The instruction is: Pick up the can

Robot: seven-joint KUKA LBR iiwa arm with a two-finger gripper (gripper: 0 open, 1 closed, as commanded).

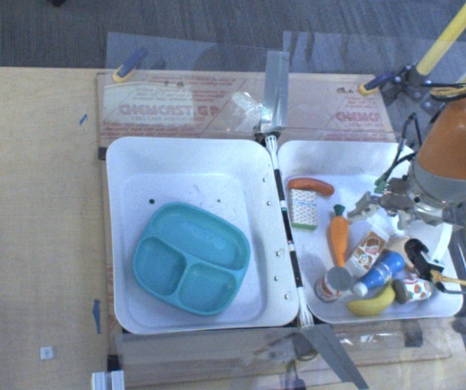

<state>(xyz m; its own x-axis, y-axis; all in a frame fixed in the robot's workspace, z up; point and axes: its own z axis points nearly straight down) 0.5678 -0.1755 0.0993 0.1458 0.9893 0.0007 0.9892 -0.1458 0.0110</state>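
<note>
Can (334,283) sits in the right bin (355,154), toward the near edge and close to the wall shared with the left bin (127,169). Its grey top faces up and a reddish side shows below. Carrot (339,236) lies just behind the can, narrow end pointing toward it and green top away. Blue bottle (381,272) lies slanted just to the can's right, its pale end nearest the can; touching or a hair apart, cannot tell. Banana (373,303) curves along the near wall beside the bottle. Small printed carton (367,252) lies between carrot and bottle. Sausage (310,187) and a pale ridged block (303,208) lie farther back by the dividing wall. Red-spotted item (414,289) sits in the near right corner, too small to identify. Gripper (365,207) hangs over the middle of the right bin, behind and to the right of the can and well apart from it; whether spread or pressed together, cannot tell. Orange band (452,140) of the arm shows at the right. Left bin holds a teal plate (190,257) with three compartments.
</note>
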